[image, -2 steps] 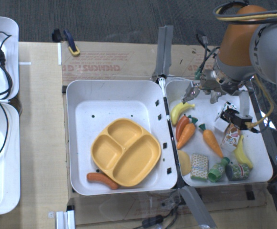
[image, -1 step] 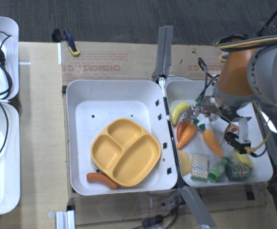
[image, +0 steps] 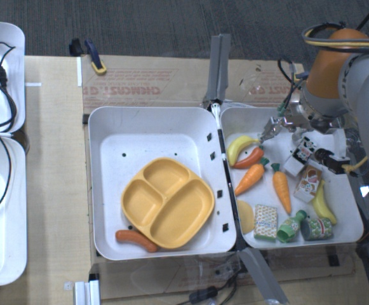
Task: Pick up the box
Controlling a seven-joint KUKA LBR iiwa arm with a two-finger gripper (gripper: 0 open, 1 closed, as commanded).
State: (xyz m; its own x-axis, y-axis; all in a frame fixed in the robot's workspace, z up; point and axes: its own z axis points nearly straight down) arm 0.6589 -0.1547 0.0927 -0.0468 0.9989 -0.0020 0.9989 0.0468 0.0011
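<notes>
A small box [image: 265, 222] with a pale, speckled yellow-green face lies flat near the front wall of the right bin [image: 349, 232]. Print covers its face, but it is too small to read. The box sits well below the hand [image: 298, 146] and somewhat to its left, apart from it, with carrots between them.

The hand hangs over the upper part of the right bin, at the end of the grey arm [image: 362, 88] with its orange band. It is a cluster of metal and black-and-white parts; whether its fingers are spread or pressed together cannot be told.

Just right of the box lies a green bottle [image: 291, 227], and beyond that a dark green packet [image: 317, 228]. Left of the box a pale yellow disc [image: 244, 215] touches the bin wall. Below the hand an orange carrot [image: 282, 190] points downward; a second carrot [image: 249, 177] lies down and left of the hand, and a red-orange carrot [image: 249, 157] rests against a yellow banana [image: 240, 147] to the hand's left. Just down and right of the hand stands a small carton [image: 307, 183] with a red and white label, illegible, and another banana [image: 324, 204] beside it.

Far left of the hand, the left bin [image: 101, 170] holds a yellow divided plate [image: 167, 201] with three compartments and an orange sausage [image: 136, 239] at its lower edge.

On the worktop [image: 51, 170] behind the bins lies cardboard with mirrored red lettering [image: 133, 90], not legible, and a blue-handled tool [image: 94, 56].
</notes>
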